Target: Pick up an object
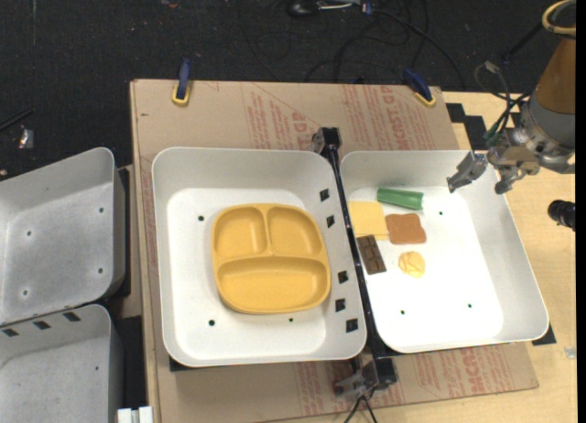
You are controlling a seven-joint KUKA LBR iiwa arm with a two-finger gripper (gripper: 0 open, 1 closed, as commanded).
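Note:
In the right bin lie a green cylinder, a yellow flat square, a brown square piece, a dark brown bar and a small round yellow piece. My gripper hangs over the bin's upper right corner, to the right of the green cylinder and apart from it. Its fingers are spread open with nothing between them.
The left bin holds a yellow divided plate. A black divider runs between the bins. Blue and yellow clamps hold the cardboard base at the back. Grey trays lie off to the left.

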